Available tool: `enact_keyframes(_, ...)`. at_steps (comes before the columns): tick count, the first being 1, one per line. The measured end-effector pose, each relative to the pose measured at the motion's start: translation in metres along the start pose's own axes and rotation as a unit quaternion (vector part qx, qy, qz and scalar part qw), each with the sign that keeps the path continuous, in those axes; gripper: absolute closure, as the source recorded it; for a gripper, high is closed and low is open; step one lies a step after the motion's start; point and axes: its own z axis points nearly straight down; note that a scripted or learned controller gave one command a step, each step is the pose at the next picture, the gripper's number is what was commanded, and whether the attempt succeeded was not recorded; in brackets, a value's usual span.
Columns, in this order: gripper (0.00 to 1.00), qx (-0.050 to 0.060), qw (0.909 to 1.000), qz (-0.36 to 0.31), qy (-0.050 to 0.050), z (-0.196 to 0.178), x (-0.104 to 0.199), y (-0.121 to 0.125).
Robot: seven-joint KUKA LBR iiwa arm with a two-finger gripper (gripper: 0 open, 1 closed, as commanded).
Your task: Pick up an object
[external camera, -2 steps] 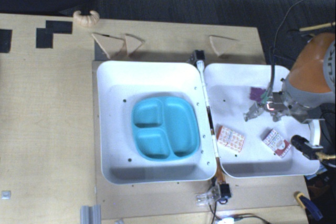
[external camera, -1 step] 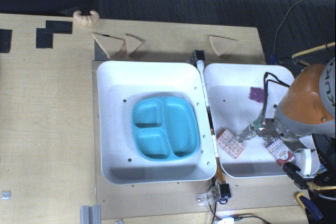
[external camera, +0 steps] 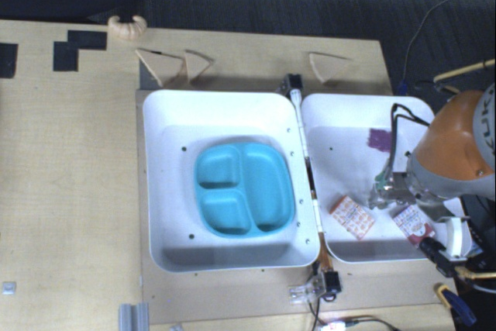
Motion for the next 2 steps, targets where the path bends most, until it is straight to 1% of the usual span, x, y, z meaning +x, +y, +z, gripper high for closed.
enact_keyframes(1,1.00,0.010,0.9999,-0.003,0.005,-0.085,0.117,0.020)
enact_keyframes(2,1.00,0.009,1.0000,-0.002,0.002,-0.112,0.033,0.113)
